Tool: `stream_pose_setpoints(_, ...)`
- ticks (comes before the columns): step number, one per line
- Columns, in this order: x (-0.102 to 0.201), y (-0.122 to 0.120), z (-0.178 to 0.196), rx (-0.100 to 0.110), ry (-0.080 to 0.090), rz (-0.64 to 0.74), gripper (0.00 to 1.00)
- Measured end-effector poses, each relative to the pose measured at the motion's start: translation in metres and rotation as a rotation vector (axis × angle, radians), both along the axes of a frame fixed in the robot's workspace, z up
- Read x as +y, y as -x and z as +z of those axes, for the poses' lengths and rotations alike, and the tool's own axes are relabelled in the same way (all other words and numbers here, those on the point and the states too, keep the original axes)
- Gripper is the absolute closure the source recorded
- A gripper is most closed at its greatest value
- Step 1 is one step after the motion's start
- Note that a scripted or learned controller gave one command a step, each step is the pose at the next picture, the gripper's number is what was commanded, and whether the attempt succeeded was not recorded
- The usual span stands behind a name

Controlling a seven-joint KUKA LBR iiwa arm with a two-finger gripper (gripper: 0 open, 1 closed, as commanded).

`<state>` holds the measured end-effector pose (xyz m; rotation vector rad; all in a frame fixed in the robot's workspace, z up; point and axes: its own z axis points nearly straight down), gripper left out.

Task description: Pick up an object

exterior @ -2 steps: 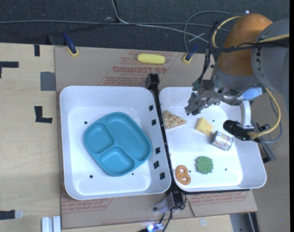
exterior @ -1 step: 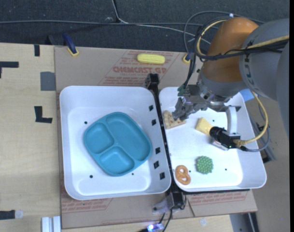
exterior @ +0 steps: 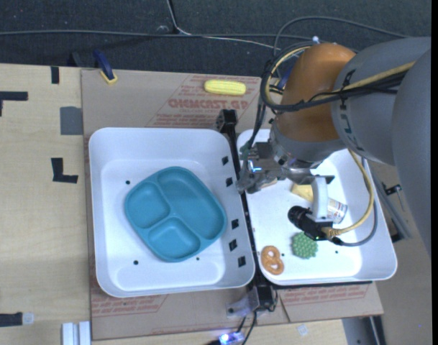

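My gripper (exterior: 256,177) hangs low over the left side of the right bin (exterior: 362,264), close to the wall between the two bins. A brown pretzel (exterior: 271,259) lies near that bin's front left corner. Beside it to the right sits a green knobbly piece (exterior: 303,246). A pale yellow piece (exterior: 301,190) peeks out from under the wrist, right of the gripper. Nothing shows between the gripper and the bin floor that I can make out.
The left bin (exterior: 111,164) holds a blue divided plate (exterior: 175,213). A yellow corn cob (exterior: 224,87) lies on the cardboard behind the bins. The arm's bulk covers the back of the right bin.
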<state>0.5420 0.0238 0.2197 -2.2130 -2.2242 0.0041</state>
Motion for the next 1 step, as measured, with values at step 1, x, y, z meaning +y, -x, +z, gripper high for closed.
stream_pose_setpoints(1, 0.0566, 0.0091, 0.0043, -0.003, -0.001, 0.003, 1.00)
